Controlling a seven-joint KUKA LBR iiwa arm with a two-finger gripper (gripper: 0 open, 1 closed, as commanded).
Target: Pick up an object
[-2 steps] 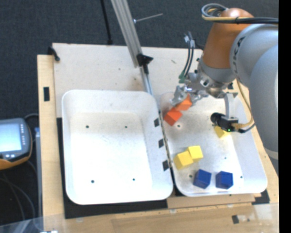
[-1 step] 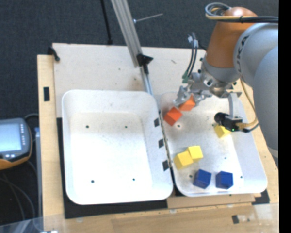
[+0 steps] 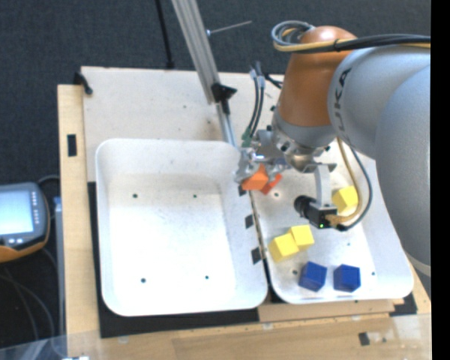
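Dark carpet surrounds the bench (image 3: 75, 201), and the arm (image 3: 360, 96) sweeps in from the right over two white bins. Left bin (image 3: 165, 223) bare-floored; right bin (image 3: 375, 276) holds yellow and blue blocks. Gripper (image 3: 261, 172) hovers at the divide, fingers clamped on an orange block (image 3: 258, 180). Looks like the grasp stage; next, lift cleanly.
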